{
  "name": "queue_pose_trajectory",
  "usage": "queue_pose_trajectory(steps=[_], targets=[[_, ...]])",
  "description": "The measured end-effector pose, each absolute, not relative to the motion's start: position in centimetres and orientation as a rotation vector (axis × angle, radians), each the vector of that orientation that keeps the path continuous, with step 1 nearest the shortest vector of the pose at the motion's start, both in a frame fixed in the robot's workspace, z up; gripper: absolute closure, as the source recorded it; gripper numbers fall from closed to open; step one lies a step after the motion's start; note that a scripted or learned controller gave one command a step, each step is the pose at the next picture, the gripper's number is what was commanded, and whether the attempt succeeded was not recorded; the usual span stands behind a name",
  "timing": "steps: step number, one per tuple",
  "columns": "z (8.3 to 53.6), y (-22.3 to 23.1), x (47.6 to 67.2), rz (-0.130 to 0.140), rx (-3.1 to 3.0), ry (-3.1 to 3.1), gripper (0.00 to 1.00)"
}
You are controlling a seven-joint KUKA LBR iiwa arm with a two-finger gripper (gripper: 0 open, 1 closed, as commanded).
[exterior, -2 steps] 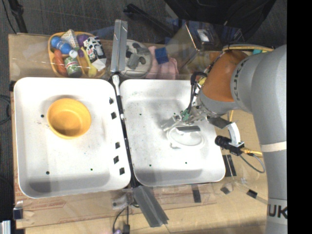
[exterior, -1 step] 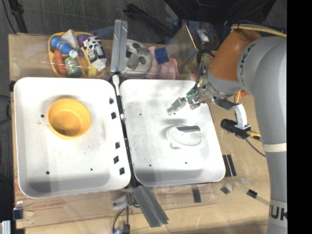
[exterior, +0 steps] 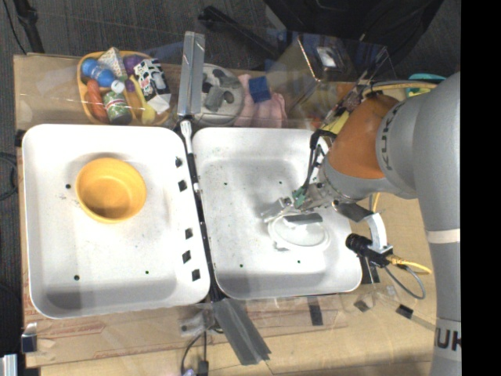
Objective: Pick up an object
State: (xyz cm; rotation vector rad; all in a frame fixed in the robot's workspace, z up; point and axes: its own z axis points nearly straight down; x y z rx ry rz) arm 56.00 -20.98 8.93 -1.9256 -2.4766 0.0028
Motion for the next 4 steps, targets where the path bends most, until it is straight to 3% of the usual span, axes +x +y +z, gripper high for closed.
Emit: queue_pose_trajectory(steps=[1,2,3,4], targets=[[13.0,-21.0,62.0,0.004,-2.06,-2.367,0.0],[10.9,-21.0,56.6,0.004,-1.841,-2.535,0.0],[8.8,-20.9,63.1,0.005,-2.375,-2.05,0.0],[8.9,-18.7,57.8,0.005,-2.213,-2.221,0.0]])
